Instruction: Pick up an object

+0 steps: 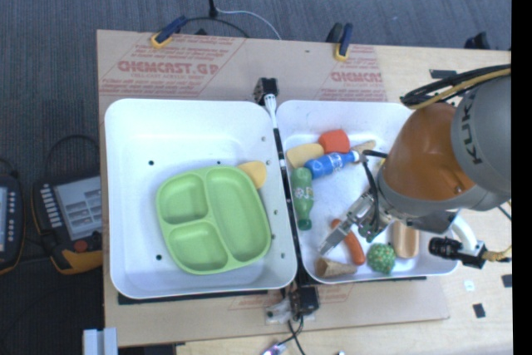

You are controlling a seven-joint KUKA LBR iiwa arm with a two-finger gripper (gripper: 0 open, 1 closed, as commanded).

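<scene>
**A:** Down at the bench now — two white bins side by side, and the arm [432, 162] is in from the right, its orange band hanging over the right bin [291, 122].

**B:** And the gripper [339, 237]?

**A:** Low in that right bin, toward its near side, angled down to the left. The metal fingers [331, 241] sit close together with a narrow gap, and I see nothing between them. The tips are just beside a red-orange carrot-like piece [355, 248] — touching it or not, I can't tell.

**B:** What else is in there?

**A:** Plenty of toy food. A green broccoli [382, 257] near the front wall, a tan hot-dog shape [404, 240] just right of it, a brown wedge [334, 268] at the front edge. Further back, a blue bottle [329, 164] lying on its side, a yellow piece [303, 153] just left of it, an orange-red block [334, 139] behind. A green bottle [302, 197] lies along the left wall.

**B:** The other bin?

**A:** The left bin [133, 145] bears a green divided tray [214, 219] — three compartments — with a small yellow item [254, 172] at its far right corner.
</scene>
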